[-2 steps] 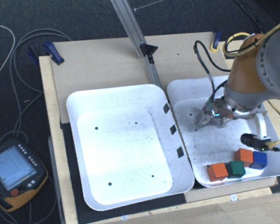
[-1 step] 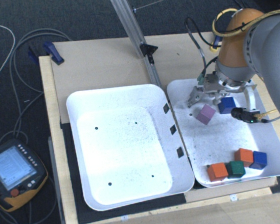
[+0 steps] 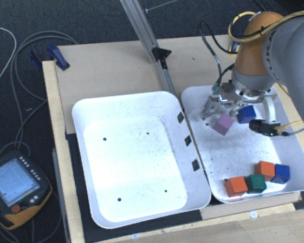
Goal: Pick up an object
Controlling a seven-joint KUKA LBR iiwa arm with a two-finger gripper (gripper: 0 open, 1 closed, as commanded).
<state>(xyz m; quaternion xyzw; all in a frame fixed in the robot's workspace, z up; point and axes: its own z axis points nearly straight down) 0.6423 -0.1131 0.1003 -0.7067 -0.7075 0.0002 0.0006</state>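
Your gripper [image 3: 216,108] hangs over the upper part of the right bin [image 3: 216,154], right of centre in the frame, with the grey arm [image 3: 291,53] and its orange band [image 3: 253,52] reaching in from the upper right. A purple block [image 3: 223,123] sits tilted just below the metal fingers, touching or nearly touching them; you cannot tell from this angle whether the fingers are spread or clamped, or whether the block is actually between them. A blue block [image 3: 246,114] lies just to the right of the purple one, close under the wrist. Along the lower edge of the same bin you see a cluster of four blocks: an orange block [image 3: 236,186], a green block [image 3: 255,183], a second orange block [image 3: 266,169] and a second blue block [image 3: 281,172], packed close together. The left bin [image 3: 129,159] fills the middle of the frame on the pale surface [image 3: 108,69]. A handheld control pad [image 3: 12,186] rests on the dark floor at the left edge.
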